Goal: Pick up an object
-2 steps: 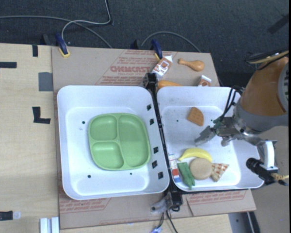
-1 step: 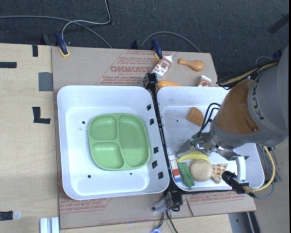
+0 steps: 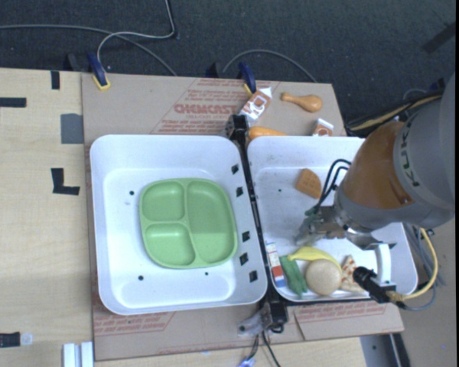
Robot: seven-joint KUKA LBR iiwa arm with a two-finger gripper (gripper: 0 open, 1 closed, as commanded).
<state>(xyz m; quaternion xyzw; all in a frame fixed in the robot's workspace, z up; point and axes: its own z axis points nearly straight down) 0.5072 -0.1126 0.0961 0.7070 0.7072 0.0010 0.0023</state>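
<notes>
divided plate [image 3: 188,223] in left bin [image 3: 107,205]; small items in right bin [image 3: 279,167].

Green divided plate [image 3: 188,222] in left bin [image 3: 107,205]; cardboard [image 3: 176,105] beneath.

arm [image 3: 413,174] cut off at right edge, its bulk hiding right bin's [image 3: 279,167] far side, end effector [image 3: 315,228] fingers indistinct

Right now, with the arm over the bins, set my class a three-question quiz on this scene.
1. True or false: the green divided plate lies in the left bin.
2. Which bin is the gripper over? A) left B) right
3. Fill in: the orange wedge lies in the ____ bin.

Key: 1 true; 2 B, the right bin; 3 right.
</notes>
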